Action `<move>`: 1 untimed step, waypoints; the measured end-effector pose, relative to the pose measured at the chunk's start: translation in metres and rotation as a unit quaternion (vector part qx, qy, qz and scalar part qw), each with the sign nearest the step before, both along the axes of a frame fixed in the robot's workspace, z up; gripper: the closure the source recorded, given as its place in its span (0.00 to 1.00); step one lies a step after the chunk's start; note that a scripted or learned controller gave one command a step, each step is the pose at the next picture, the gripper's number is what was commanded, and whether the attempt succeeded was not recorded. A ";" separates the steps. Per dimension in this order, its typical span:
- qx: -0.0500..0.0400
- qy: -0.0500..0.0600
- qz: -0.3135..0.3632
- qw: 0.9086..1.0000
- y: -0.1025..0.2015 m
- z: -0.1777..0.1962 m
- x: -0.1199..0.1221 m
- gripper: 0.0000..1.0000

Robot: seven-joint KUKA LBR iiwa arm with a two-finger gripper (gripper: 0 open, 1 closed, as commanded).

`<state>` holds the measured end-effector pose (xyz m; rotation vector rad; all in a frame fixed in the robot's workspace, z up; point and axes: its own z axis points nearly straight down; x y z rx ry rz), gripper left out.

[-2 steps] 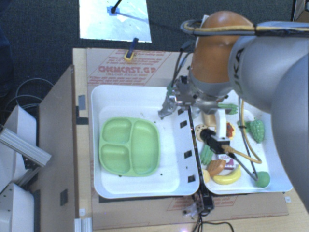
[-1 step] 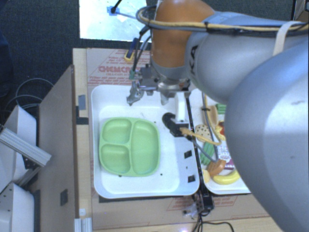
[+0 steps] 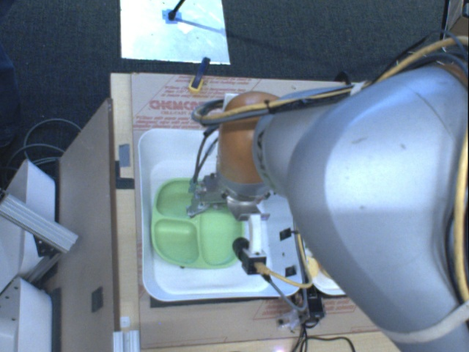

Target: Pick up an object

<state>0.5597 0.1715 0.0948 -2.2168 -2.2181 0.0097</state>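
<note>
Overhead slanted view of a worktop [image 3: 88, 196] carrying a shallow white bin [image 3: 168, 284] on a sheet of printed brown cardboard [image 3: 168, 97]. A large grey robot arm [image 3: 366, 196] enters from the right and fills much of the right half, with an orange band [image 3: 238, 149] above its wrist. Yellow and black cables [image 3: 410, 53] run along the top of the arm.

Inside the bin lies a pale green tray [image 3: 183, 233] divided into compartments, resting flat on the bin floor toward its left side. It is the one object visible in the bin. The wrist hangs over the tray's upper right part, and the pincer [image 3: 201, 200] sits low at the tray's upper compartments, close to or touching the dividing ridges. The metal parts there are small and partly covered by the wrist, so I cannot tell how the pincer is set, and nothing can be seen held in it.

A white block with black fittings [image 3: 253, 244] hangs off the wrist over the tray's right edge. Beyond the cardboard, on dark carpet [image 3: 330, 20], lies a pale square sheet [image 3: 176, 20], and a small yellow and blue item [image 3: 198, 75] rests at the cardboard's top edge. Grey metal rails [image 3: 37, 222] lie to the left of the worktop.
</note>
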 end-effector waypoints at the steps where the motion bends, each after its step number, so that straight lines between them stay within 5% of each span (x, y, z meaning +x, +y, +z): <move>1: 0.002 -0.005 0.004 1.000 0.058 0.059 -0.031 0.00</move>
